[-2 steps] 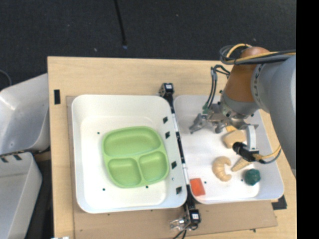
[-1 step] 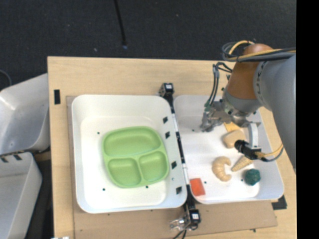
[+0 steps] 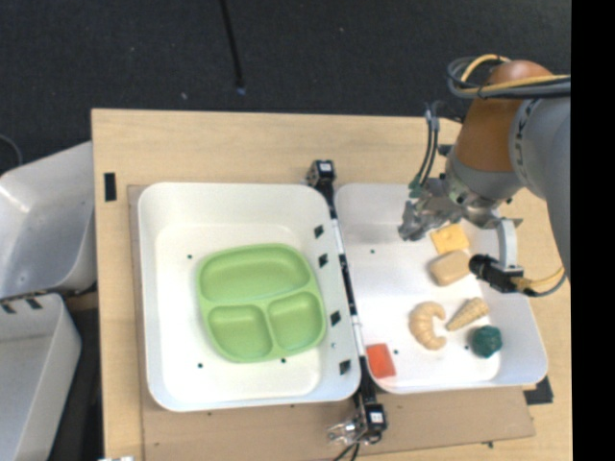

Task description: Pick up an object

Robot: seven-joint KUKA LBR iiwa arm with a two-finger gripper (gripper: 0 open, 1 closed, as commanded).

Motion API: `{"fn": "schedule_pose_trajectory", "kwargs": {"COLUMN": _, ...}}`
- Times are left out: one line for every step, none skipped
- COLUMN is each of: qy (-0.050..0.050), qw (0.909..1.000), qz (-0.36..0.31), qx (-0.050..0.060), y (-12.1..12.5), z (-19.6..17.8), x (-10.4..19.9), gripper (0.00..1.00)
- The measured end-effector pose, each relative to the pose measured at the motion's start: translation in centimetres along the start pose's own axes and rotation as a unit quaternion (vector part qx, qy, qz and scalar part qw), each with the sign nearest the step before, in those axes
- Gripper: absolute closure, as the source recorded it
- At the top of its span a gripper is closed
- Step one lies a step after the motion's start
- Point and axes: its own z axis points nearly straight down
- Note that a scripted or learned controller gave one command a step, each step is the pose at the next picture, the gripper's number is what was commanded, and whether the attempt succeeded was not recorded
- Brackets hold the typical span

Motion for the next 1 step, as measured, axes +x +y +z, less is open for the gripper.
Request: {"fn": "schedule_pose_trajectory", "kwargs": {"qy": 0.0, "qw": 1.0, "qz": -0.005, "qx": -0.001, "y": 0.35, "z": -6.09, "x": 0.69, "gripper": 1.0}}
